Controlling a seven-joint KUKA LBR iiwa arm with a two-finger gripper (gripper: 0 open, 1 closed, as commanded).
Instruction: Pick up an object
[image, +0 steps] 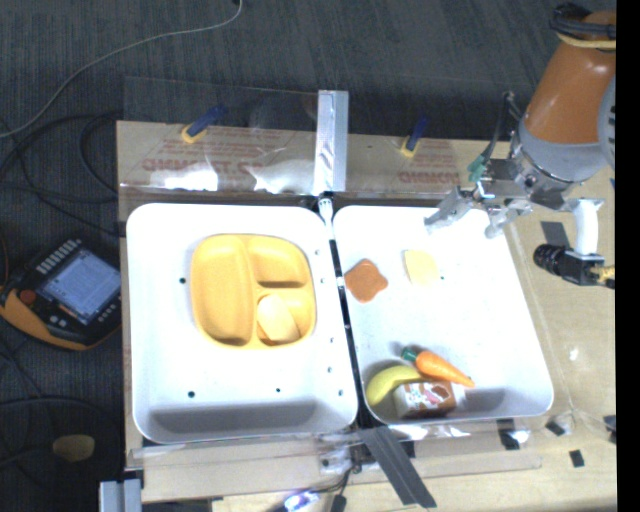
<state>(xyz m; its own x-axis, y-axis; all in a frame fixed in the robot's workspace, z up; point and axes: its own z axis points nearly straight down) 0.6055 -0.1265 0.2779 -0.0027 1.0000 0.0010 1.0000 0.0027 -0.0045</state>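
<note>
carrot (441, 366) — low in right bin (500, 320), touching banana (388, 381) and small jar (428, 398) | orange patty (366, 281), pale piece (421, 266) higher up | tool (468, 212) — fingers spread, empty, over bin's top edge | yellow tray (250, 288) in left bin

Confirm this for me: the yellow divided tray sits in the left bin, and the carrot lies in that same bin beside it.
Not quite. The yellow divided tray does sit in the left bin, but the carrot lies in the right bin, near its front edge beside a banana. The camera view shows it.
</note>
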